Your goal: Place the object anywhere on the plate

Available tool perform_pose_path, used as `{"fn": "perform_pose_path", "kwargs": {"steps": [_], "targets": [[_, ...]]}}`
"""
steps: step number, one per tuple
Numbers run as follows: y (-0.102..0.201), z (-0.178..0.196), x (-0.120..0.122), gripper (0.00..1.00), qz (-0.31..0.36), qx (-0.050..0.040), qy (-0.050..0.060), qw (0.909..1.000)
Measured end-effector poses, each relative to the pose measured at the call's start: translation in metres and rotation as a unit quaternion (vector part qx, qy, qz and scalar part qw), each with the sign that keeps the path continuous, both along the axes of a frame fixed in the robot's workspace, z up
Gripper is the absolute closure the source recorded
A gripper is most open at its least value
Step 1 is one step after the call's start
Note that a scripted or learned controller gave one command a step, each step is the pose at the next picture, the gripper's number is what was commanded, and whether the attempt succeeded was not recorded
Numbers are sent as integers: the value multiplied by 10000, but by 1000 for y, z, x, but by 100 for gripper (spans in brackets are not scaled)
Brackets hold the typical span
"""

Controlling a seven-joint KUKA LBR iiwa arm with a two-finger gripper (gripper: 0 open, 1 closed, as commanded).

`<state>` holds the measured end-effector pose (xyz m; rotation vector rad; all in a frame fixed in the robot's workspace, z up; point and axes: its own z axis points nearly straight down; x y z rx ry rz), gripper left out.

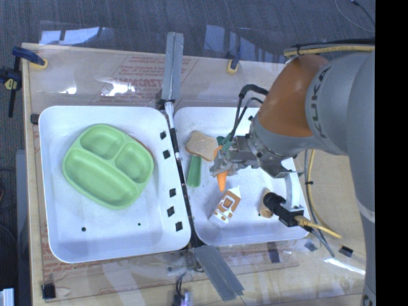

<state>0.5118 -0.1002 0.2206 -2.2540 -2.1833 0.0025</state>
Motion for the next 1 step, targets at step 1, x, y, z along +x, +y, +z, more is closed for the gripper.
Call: {"fn": "perform_pose_path", "kwargs": {"steps": [1], "targets": [[59, 21, 49, 100, 1585, -2, -13, 9874]]}}
